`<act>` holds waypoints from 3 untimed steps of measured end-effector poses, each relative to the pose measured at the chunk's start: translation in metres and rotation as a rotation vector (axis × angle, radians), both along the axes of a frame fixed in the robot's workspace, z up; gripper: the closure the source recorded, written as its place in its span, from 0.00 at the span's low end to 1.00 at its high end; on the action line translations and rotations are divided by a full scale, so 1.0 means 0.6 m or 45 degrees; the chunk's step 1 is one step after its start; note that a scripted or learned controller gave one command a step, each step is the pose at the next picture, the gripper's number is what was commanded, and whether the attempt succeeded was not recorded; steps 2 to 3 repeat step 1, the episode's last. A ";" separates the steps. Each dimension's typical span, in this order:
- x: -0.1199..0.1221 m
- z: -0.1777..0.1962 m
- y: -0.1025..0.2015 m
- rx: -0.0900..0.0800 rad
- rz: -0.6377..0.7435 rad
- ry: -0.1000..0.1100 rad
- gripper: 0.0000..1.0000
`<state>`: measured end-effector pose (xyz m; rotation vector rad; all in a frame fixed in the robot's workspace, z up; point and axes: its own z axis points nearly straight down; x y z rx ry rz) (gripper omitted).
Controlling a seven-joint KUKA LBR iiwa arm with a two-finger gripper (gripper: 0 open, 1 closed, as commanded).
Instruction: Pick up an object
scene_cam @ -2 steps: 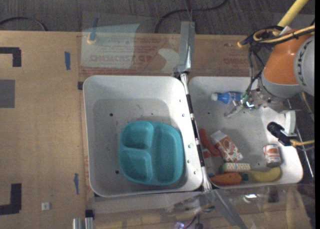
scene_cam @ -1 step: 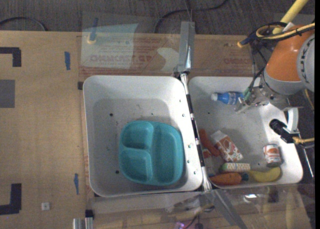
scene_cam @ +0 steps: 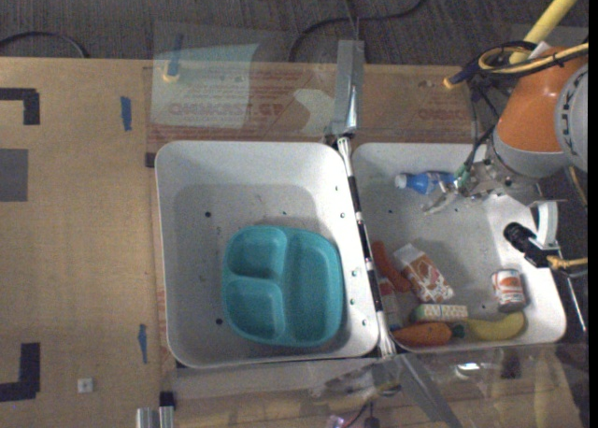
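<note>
The end effector (scene_cam: 460, 185) sits low in the right bin (scene_cam: 467, 235), near its 12 o'clock wall, and the thing nearest it is the blue-and-white bottle (scene_cam: 422, 180). The bottle lies on its side just to the 9 o'clock of the end effector, seemingly touching or almost so, with its long axis running roughly 9 to 3 — pointing straight at the arm's wrist. Whether anything is actually pinched I cannot tell; the working tip is too small and cluttered to read.

Other candidates lie well apart toward 6 o'clock — a small carton (scene_cam: 425, 274), a can (scene_cam: 509, 289), a banana (scene_cam: 495, 326) and a carrot (scene_cam: 425, 333). The teal tray (scene_cam: 282, 284) lies in the left bin (scene_cam: 187, 230).
</note>
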<state>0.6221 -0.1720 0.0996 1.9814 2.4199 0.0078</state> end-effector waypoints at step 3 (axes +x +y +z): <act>0.062 -0.014 -0.017 0.009 -0.091 0.045 0.00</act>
